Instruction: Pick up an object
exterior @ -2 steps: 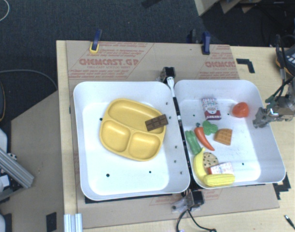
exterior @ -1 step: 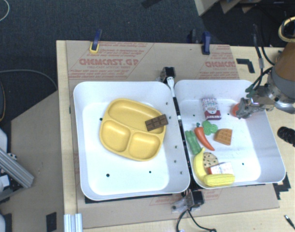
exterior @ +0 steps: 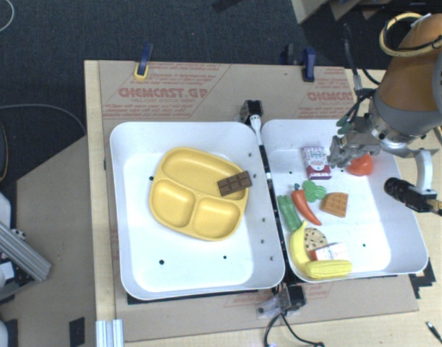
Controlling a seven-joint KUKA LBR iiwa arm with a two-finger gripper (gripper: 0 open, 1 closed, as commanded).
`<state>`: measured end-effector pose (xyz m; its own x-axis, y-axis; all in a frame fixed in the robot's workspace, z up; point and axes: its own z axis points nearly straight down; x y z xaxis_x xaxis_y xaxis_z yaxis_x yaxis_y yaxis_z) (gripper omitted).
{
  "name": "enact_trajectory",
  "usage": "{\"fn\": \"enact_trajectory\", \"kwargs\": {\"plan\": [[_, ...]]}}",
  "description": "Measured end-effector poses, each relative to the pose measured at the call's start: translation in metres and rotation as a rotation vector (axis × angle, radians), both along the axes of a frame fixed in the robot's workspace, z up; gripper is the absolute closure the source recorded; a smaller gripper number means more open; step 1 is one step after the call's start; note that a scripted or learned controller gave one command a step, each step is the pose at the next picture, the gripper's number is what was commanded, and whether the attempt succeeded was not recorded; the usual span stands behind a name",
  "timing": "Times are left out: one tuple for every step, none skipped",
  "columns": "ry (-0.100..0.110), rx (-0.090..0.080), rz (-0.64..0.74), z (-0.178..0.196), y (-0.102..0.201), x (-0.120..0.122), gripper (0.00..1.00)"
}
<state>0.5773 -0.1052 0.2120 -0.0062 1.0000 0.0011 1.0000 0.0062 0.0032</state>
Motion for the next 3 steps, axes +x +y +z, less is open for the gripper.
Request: {"fn": "enact_trajectory", "kwargs": {"plan": [[-0.002, 0.0, 0.001, 0.006, 0.05, 0.038, 1.0], [0.0, -0.003, -0.006, 0.013, 0.041, 0.032, 1.0], [0.001, -0.003, -0.005, 0.002, 0.045, 0.041, 1.0]]}}
